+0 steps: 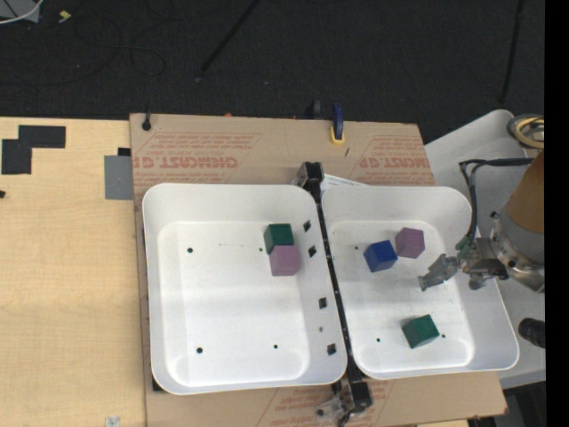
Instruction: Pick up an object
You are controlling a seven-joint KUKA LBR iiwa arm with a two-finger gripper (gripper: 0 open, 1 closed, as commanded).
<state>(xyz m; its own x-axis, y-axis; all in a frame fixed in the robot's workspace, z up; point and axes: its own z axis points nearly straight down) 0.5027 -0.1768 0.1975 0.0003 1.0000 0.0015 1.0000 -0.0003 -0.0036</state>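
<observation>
Looks like the approach step: claw (442, 272) hanging over the right bin (480, 350), fingers hard to call as apart or together, nothing in them, closest to the purple cube (410, 242) and blue cube (380, 255), so next up probably lining up and dropping down.

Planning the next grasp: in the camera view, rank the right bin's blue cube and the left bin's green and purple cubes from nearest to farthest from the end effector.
1. Blue cube, right bin, left of the end effector.
2-3. Purple cube and green cube, left bin, touching; too close to call.
</observation>
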